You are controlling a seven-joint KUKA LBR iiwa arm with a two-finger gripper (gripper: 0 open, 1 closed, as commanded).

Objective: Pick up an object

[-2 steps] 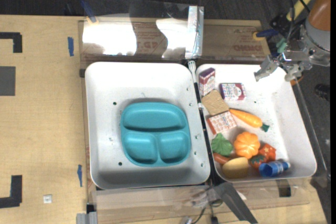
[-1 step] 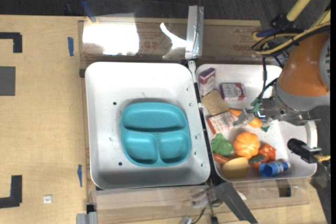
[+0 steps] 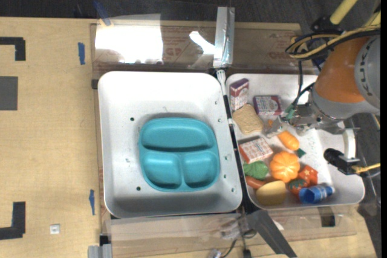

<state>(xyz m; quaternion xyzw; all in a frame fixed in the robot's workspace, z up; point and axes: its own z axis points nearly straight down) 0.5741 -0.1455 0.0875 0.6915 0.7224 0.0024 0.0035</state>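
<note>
The right bin (image 3: 344, 190) holds several toy foods. Among them are a tan bread slice (image 3: 247, 119), a purple packet (image 3: 266, 105), a small carton (image 3: 239, 93), an orange carrot (image 3: 289, 140), an orange pumpkin (image 3: 285, 166), a red-and-white box (image 3: 256, 148) and a blue bottle (image 3: 315, 193). My gripper (image 3: 280, 123) reaches in from the right and is low over the pile, between the purple packet and the carrot, just right of the bread slice. Its tip is lost in the clutter.
The left bin (image 3: 115, 148) carries a teal compartment plate (image 3: 178, 153). A yellow piece (image 3: 271, 192), a green piece (image 3: 257, 170) and a red piece (image 3: 306, 176) lie at the right bin's front. Cables (image 3: 308, 44) hang behind the arm.
</note>
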